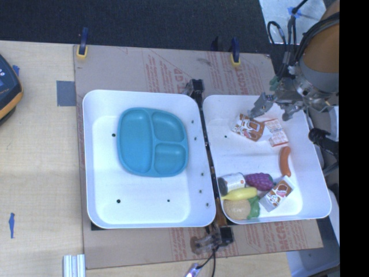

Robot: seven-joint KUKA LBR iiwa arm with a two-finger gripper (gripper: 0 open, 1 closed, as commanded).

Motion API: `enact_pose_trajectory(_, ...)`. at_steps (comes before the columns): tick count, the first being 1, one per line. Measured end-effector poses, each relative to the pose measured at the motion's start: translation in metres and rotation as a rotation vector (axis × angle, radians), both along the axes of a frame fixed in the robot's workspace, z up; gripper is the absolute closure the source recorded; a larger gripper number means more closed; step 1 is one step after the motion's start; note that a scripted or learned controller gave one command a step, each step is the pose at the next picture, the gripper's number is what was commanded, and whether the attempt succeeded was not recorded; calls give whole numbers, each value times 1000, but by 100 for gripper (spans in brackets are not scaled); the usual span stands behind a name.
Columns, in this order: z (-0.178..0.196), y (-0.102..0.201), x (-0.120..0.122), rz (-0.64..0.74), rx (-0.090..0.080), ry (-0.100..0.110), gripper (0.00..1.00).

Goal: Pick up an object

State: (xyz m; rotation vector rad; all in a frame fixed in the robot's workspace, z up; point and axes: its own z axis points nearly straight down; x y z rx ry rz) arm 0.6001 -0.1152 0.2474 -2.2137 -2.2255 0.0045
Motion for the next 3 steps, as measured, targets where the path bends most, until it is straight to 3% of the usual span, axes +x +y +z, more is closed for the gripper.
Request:
enact_pose_trajectory(1,-137,-38,50,-2,-3,-21,0)
enact_pose_trajectory(2,-143,-64,57,0,3,-23,0)
enact_pose_trajectory(3,-143,-73,39,0,-2,-31,0)
